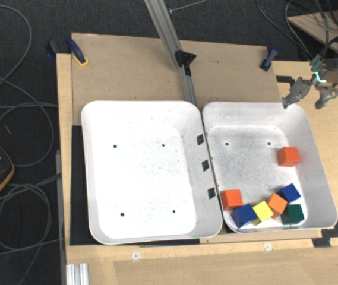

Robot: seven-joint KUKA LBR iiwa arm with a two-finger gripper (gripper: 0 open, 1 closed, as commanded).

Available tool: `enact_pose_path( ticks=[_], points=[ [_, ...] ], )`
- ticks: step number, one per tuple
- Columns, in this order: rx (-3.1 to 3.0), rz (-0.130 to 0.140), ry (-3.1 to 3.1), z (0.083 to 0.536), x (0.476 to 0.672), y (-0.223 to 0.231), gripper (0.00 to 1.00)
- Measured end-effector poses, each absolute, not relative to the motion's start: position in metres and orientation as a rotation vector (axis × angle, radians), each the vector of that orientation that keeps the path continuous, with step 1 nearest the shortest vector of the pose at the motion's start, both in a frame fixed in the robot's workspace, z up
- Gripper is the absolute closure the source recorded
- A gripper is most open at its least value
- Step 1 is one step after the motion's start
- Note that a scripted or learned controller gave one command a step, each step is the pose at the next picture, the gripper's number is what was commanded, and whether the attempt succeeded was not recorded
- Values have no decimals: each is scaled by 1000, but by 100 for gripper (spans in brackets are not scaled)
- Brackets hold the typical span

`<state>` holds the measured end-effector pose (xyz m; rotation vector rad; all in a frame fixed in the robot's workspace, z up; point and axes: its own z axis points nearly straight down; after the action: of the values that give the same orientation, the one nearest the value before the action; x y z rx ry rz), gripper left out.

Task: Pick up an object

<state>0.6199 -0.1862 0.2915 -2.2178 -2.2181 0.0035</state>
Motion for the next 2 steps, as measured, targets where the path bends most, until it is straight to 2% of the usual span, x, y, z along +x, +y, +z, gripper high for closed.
enact_pose_path(
  ticks=[1, 2],
  points=[
    [-2219, 1, -2222, 294, 621, -186, 0],
    [-2218, 5, -2217, 234, 618, -192, 0]
  ],
)
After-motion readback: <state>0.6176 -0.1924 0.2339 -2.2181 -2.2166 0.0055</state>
